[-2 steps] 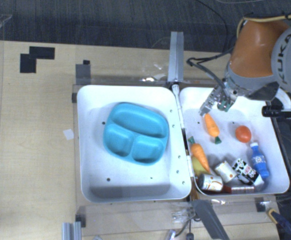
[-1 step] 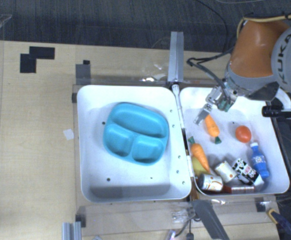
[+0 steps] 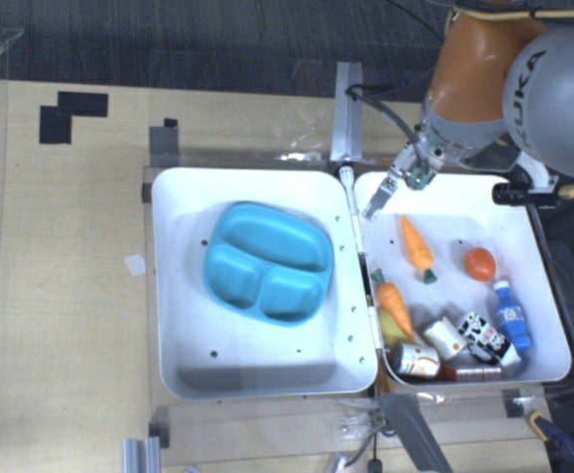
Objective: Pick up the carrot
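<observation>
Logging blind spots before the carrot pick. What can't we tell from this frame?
- Pincer, camera view: small and blurred at the top left corner of the right white bin; finger state unreadable.
- Second orange carrot, by the divider: lower end runs into the pile.
- Pile of small packaged items, bottom of the bin: overlapping, labels too small to read.
- Grey arm: cut off by the right edge.

The pale wooden bench [image 3: 60, 294] carries two shallow white bins side by side: the left bin [image 3: 174, 363] and the right bin [image 3: 553, 348].
</observation>
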Controlling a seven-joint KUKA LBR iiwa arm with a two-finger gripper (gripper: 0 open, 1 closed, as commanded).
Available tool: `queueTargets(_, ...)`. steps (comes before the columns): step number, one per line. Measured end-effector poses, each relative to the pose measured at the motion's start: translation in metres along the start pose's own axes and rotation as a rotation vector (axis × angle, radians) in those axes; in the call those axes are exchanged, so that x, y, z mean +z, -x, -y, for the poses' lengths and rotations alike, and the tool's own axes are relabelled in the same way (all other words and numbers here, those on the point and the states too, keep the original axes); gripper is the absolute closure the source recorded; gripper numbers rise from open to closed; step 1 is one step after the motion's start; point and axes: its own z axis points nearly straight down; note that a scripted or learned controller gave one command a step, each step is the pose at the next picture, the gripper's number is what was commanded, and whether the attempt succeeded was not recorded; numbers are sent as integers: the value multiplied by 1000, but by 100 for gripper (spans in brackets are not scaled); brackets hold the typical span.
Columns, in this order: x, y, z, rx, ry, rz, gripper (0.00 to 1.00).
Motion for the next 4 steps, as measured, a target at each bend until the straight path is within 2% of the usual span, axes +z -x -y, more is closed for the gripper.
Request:
queueTargets(1,71,28,60,291,-3,-2,0)
queueTargets(2,-1,20,15,106,0,1,0)
queueTargets(3,98,22,54,169,1,3,0)
queueTargets(4,84,23,51,167,8,8,100)
